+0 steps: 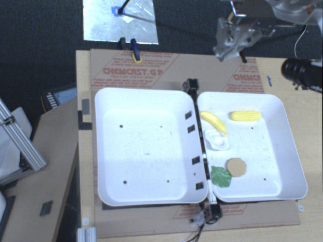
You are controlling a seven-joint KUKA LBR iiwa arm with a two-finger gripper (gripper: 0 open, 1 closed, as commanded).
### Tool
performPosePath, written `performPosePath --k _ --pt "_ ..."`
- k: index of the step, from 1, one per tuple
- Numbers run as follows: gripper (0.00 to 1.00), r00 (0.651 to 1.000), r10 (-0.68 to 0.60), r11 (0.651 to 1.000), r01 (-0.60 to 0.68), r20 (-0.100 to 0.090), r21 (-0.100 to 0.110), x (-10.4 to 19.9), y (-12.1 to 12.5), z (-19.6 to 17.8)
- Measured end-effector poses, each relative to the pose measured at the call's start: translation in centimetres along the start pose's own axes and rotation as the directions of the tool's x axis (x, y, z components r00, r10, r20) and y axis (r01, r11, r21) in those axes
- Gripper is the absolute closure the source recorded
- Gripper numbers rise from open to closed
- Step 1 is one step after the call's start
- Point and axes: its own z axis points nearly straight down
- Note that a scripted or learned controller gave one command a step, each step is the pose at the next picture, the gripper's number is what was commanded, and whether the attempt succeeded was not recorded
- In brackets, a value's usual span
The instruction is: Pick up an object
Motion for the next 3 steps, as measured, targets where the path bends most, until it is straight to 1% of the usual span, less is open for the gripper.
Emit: performPosePath --k 3 --pt "1.00 1.000 -0.007 1.000 0.007 -0.004 -0.007 0.0 0.1 -3.4"
